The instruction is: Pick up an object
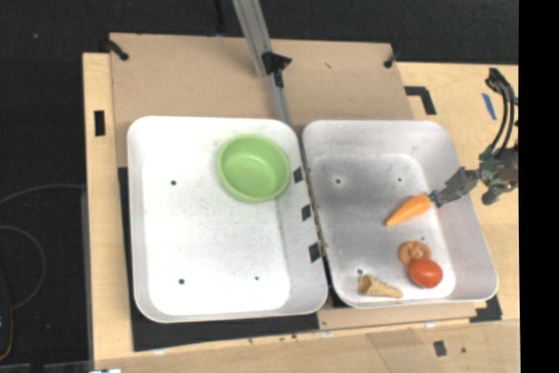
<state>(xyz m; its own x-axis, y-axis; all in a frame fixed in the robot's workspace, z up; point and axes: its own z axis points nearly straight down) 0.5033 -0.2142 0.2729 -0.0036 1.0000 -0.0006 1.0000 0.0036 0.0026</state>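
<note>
Orange marks the carrot [409,210], and your gripper [447,190] meets its thick end at the right side of the right bin [367,140]. You can see dark fingers reaching in from the right edge and touching that end of the carrot, but whether they are apart, together, or clamped on it you cannot tell from this angle. The carrot lies tilted, its point aimed down and left across the bin floor. Just below it sit a small brown knobbly piece [412,252] and a red tomato [426,273], touching each other. Left of those, near the bin's front wall, lies a tan cone [378,286]. In the left bin [175,275], a green bowl [254,169] stands upright near the back right corner.
</note>
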